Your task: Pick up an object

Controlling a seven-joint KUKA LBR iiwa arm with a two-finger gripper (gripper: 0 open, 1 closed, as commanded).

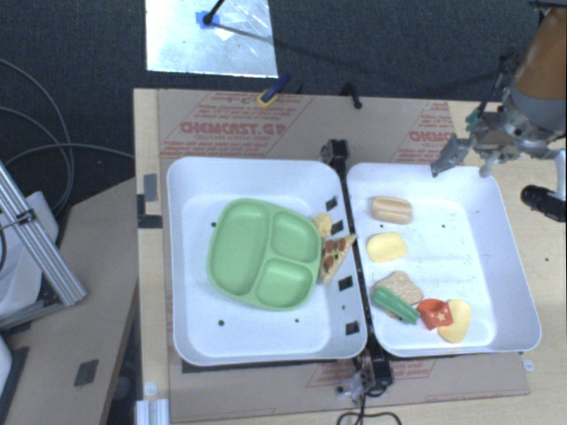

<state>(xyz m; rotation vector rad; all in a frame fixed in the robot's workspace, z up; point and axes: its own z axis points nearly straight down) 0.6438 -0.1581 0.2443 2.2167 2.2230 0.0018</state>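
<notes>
Hand [468, 154] of the grey arm sits at the far right corner of the right-hand shallow white bin [509, 237], above its rim, with two dark fingers splayed wide and nothing between them. It stands well apart from every item, so no grasp is under way; judged as a hover before a descent.

Candidates for the pick all lie in the right-hand bin, along its left side: a tan bread-roll-shaped toy [392, 208] nearest the hand, a pale yellow rounded toy [386, 247] just below it, then a cluster at the near end made of a beige cracker-like piece [400, 286], a green stick-shaped piece [392, 305] lying against it, a red piece [433, 312] and a yellow wedge [455, 320] touching each other.

Left-hand white bin [190, 264] carries a green three-compartment plastic tray [263, 253]; a toy pizza slice [334, 253] leans at the tray's right edge against the divider between the bins.

Judgement: the roll lies isolated and closest, so it looks the easiest target; the clustered pieces risk a jostled or doubled grip
</notes>
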